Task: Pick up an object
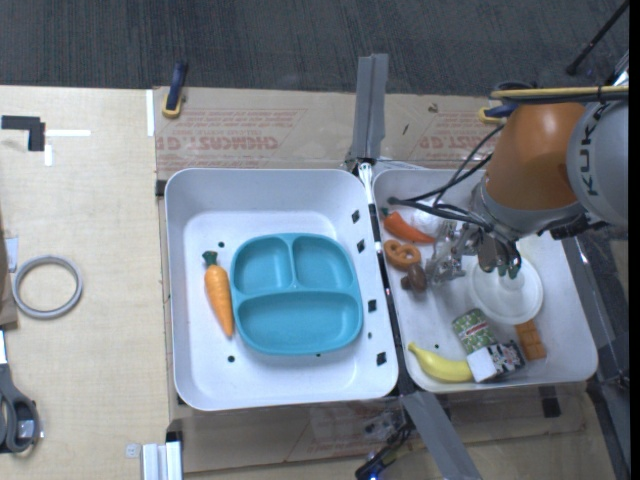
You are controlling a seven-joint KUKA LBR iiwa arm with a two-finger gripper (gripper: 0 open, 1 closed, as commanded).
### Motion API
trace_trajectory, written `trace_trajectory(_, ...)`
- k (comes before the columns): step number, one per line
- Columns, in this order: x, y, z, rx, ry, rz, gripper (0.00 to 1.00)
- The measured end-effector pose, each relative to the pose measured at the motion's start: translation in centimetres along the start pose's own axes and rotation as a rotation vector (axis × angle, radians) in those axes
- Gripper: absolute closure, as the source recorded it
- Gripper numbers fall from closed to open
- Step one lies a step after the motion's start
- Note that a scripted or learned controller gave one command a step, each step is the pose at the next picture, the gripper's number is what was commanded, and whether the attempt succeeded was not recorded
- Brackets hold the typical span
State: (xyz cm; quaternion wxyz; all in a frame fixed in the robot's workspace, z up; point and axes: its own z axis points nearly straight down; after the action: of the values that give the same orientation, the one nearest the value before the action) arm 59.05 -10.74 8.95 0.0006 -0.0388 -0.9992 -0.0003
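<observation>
Hard to make out the gripper (468, 256): just a shiny grey tangle with black wires across it, low over the right bin (572, 298). Can't tell whether open or pressed shut, and can't see anything pinched in it. Above it, the big grey and orange arm (545, 158), covering the back corner of that bin and cut off at the right edge.

Right beside the gripper, a white round dish (507, 293), partly tucked under the shiny parts. Just left of the gripper, a small dark lump (414, 281), too tiny to name. Near the divider, an orange pointed thing (408, 227) and a brown ring (402, 255) below it. At the front of the bin, a banana (440, 365), a green box (470, 328), a white and dark box (495, 360) touching the banana's end, and a small orange block (532, 343).

In the left bin (190, 368), a blue tray (295, 293) with three parts, and a toy carrot (219, 293) lying just beside its left side.

Under both bins, brown cardboard (250, 128) with red letters, too blurry to read. On the pale wood bench (90, 198), a grey tape ring (45, 286). Down at the left edge, scissors (15, 418), cut off. Up top, dark carpet (250, 18).
</observation>
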Motion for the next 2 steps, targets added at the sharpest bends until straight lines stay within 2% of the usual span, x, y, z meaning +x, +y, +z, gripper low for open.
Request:
trace_trajectory(1,0.0,0.0,0.0,0.000,0.000,0.000,0.00)
trace_trajectory(2,8.7,-1.0,0.0,0.000,0.002,0.006,0.00)
